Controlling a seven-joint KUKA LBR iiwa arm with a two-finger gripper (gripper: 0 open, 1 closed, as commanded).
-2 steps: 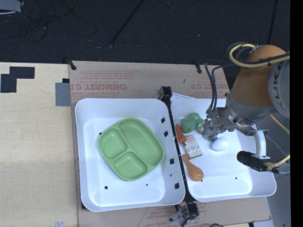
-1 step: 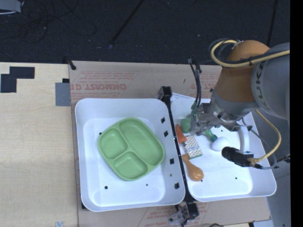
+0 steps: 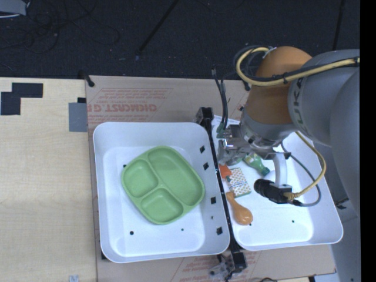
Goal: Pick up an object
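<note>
I've got the arm (image 3: 305, 98) reaching in from the right, wrist w/ orange band bent down over the right bin (image 3: 305, 228); the jaws (image 3: 235, 151) sit low at that bin's upper left, right next to the divider where the two bins meet; can't tell from this angle whether they're apart or closed, the wrist body blocks most of them, so no call on a grasp.

Objs in the right bin, all bunched near its left wall: a small patterned white/blue box (image 3: 239, 182) just below the jaws; a small orange-red piece (image 3: 224, 171) touching or just beside the box's upper left; a green item (image 3: 258, 165) to the box's upper right, partly under the gripper housing, can't ID it; an orange spoon-shaped thing (image 3: 239, 210) lower down, rounded end toward the bin's front, handle pointing up toward the box. A black cable connector (image 3: 271, 190) w/ a yellow cable hangs off the arm over the bin's middle, near the box on its right.

Left bin (image 3: 111, 234) holds a green divided plate (image 3: 163, 184), three compartments, lying flat and turned at a slant, roughly centred; well apart from the jaws.

Both bins rest on a brown cardboard sheet (image 3: 147, 101) w/ red print, on the light wood table (image 3: 41, 187); dark floor w/ cables beyond the table's far edge.
</note>
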